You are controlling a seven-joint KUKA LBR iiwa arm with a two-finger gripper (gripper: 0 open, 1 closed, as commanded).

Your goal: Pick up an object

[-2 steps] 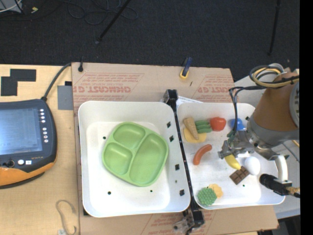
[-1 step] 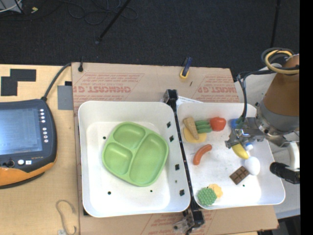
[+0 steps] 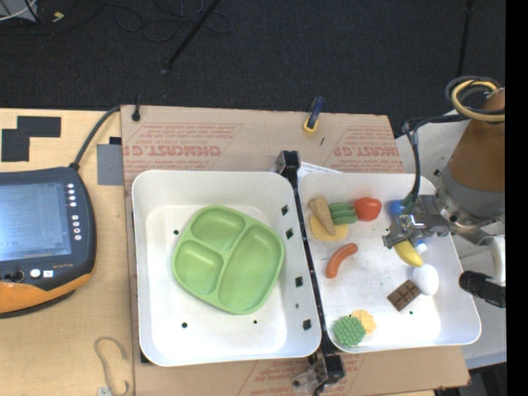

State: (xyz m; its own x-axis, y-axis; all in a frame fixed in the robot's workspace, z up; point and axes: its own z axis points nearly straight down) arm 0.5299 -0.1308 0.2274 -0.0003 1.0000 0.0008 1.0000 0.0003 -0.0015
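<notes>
The arm's metal two-finger hand (image 3: 406,236) hangs low in the right-hand shallow white bin (image 3: 450,324), just above a small yellow banana-shaped toy (image 3: 409,255) that lies beside a white egg-shaped toy (image 3: 426,280) and near a brown chocolate-bar piece (image 3: 403,294); whether its fingers are apart or together I cannot tell, and nothing shows between them. This looks like the approach step of the pick, with the banana as the likely target. The next move calls for a straight descent with the fingers astride the banana, closing without nudging the egg.
</notes>
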